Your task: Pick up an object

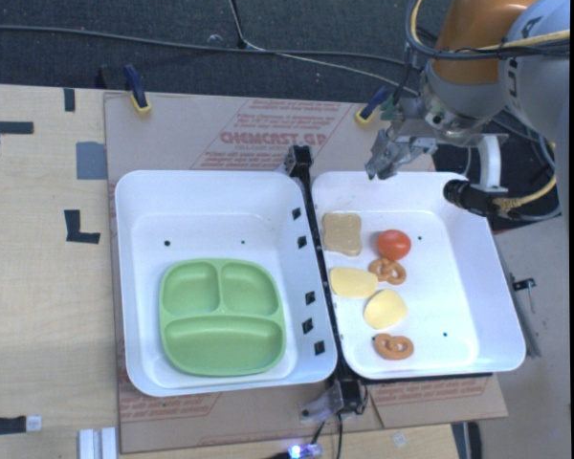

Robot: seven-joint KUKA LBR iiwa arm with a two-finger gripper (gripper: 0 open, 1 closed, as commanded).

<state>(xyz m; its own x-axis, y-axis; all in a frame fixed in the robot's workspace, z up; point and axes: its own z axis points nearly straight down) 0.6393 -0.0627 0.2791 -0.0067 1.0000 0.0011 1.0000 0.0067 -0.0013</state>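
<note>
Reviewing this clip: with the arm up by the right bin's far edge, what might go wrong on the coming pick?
1. The tomato touches a pretzel, so the pincer may nudge one while closing on the other.
2. The yellow pieces look flat and smooth; fingers might slip off.
3. The bread slice lies close to the bin's divider wall, leaving little room.

green plate [222, 316]; red tomato [394, 244]; white bins [134, 256]

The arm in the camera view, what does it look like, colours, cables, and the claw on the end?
The arm is bulky and rounded, with a grey shell and a broad orange band above the wrist. Thin yellow and black cables loop around that orange section. Below it sits a grey metal wrist block, and from it the claw juts out as a small dark grey metal piece. No markings are readable.
</note>
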